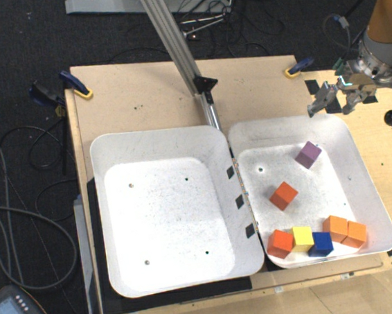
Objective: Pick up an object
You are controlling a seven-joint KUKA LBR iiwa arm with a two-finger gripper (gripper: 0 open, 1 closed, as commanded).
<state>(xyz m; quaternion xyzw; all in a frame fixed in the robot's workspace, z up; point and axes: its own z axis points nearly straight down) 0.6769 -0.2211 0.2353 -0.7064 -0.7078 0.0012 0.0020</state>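
Right bin (364,170): you see purple cube (308,154), orange cube (283,196), five cubes along near rim (317,238) | gripper (334,102) above far right corner, spread, holding nothing | left bin (110,197).

Right shallow white plastic bin (367,190): purple cube (308,154) at 12 o'clock, orange cube (283,196) centre, five-block row (318,238) at 6.
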